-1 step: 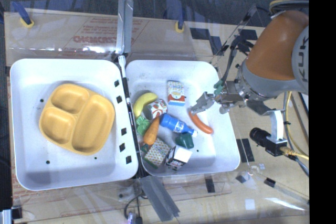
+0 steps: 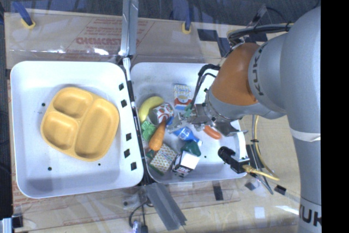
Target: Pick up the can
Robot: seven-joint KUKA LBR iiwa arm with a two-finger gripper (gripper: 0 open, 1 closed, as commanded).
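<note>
Can (image 2: 162, 113), on its side between banana (image 2: 149, 107) and carrot (image 2: 157, 136); gripper (image 2: 192, 115) just right, grasp state indeterminate; best approached across the body, clear of neighbours.

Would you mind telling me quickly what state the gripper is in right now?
Gripper: down in the right bin among the clutter, close to the can; open, closed or holding cannot be told.

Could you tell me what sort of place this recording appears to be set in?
Probably a robotics lab's pick-and-place bench: a grey arm reaches over two shallow white bins, the right bin holding a jumble of toy food and a small can, the left bin a yellow tray.
</note>
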